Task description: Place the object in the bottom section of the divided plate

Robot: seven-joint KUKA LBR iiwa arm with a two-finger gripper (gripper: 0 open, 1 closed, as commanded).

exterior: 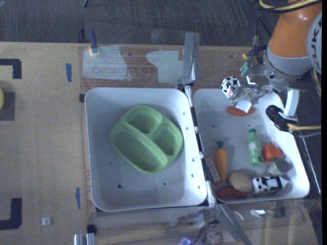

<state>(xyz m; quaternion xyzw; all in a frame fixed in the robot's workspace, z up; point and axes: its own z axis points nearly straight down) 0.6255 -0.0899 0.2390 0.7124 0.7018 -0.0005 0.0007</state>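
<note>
Two white bins sit side by side on the surface, and the coming move runs from the right bin (pixel 299 180) across to the left bin (pixel 97 188). The hand (pixel 245 97) hangs over the right bin's far edge, with a cow-patterned toy (pixel 230 85) just at its far-left side; whether it is clenched on that toy or anything else cannot be told. The divided plate (pixel 147 138) lies well apart, in the left bin's middle, its long bottom section (pixel 135 149) slanting along the plate's near-left side.
</note>
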